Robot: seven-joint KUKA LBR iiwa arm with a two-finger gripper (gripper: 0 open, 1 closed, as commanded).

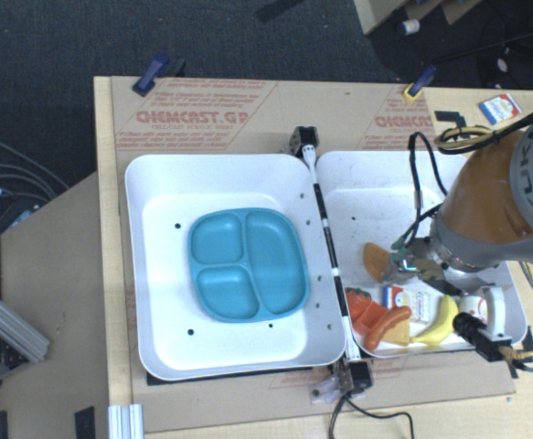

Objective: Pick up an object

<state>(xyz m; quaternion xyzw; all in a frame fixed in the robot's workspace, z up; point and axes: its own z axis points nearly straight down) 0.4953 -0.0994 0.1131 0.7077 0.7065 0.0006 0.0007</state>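
The right bin (pixel 367 176) holds a small heap of objects near its front edge. A brown rounded piece (pixel 376 259) lies at mid-left of the bin. In front of it sit a red-orange piece (pixel 374 316), a white packet with red print (pixel 414 302) and a yellow banana (pixel 441 324). My gripper (pixel 409 263) hangs low in this bin, just right of the brown piece and above the white packet. The grey wrist and orange band (pixel 485 190) cover the bin's right side.
The left bin (pixel 156 190) holds a blue divided plate (pixel 246 263). A black divider rail (pixel 323 227) runs between the bins. Black cables (pixel 421 167) loop over the back of the right bin. Blue and yellow clips sit on the bench's far edge.
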